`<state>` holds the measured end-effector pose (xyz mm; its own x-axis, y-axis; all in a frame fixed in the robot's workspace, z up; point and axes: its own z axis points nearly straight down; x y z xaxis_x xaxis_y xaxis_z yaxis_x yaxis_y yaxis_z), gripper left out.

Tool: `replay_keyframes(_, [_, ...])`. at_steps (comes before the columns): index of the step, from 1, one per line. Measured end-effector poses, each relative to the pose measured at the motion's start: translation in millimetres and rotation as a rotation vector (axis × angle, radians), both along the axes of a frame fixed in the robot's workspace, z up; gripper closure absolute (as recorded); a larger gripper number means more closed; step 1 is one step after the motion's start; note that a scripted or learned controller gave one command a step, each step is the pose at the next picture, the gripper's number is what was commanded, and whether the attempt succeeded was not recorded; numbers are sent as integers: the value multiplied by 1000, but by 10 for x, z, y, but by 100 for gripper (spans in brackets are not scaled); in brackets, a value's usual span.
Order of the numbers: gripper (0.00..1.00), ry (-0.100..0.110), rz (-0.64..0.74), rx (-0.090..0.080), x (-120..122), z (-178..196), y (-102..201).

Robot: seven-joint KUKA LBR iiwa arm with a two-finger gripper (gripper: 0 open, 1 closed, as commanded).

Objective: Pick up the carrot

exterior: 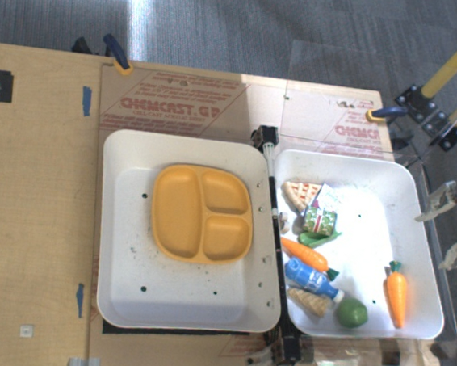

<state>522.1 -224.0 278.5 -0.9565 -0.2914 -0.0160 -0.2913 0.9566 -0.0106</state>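
- I count two shallow white plastic bins side by side on the bench: the left bin (pixel 116 207) and the right bin (pixel 428 232). Both are square with rounded corners.
- One yellow-orange divided plate (pixel 202 214) lies in the left bin. It is smooth, with rounded edges and three compartments. Dark specks dot the bin floor around it.
- One carrot (pixel 396 295) lies in the lower right of the right bin, near its right wall. It is smooth, orange and tapered, with its green top towards the upper frame, and it is apart from the other toys.
- I also see one other orange tapered piece (pixel 304 253) near the right bin's left wall. Green leaves are just above it, so it may be a second carrot.
- One blue bottle (pixel 312 278) with a white end lies just below that piece.
- There are four single items:
  - a round green lime (pixel 352 313)
  - a green can (pixel 319 221)
  - a grid-textured waffle wedge (pixel 297 193)
  - a tan cone-like piece (pixel 310 302)
- Brown cardboard (pixel 180 104) with red lettering lies under the bins.
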Motion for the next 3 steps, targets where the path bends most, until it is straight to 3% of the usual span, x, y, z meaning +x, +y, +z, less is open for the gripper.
replay_keyframes(1, [0, 24, 48, 13, 621, -1682, 625])
replay_keyframes(2, [0, 6, 295, 12, 318, -1889, 167])
replay_keyframes(3, [0, -11, 807, 6, 66, -1869, 350])
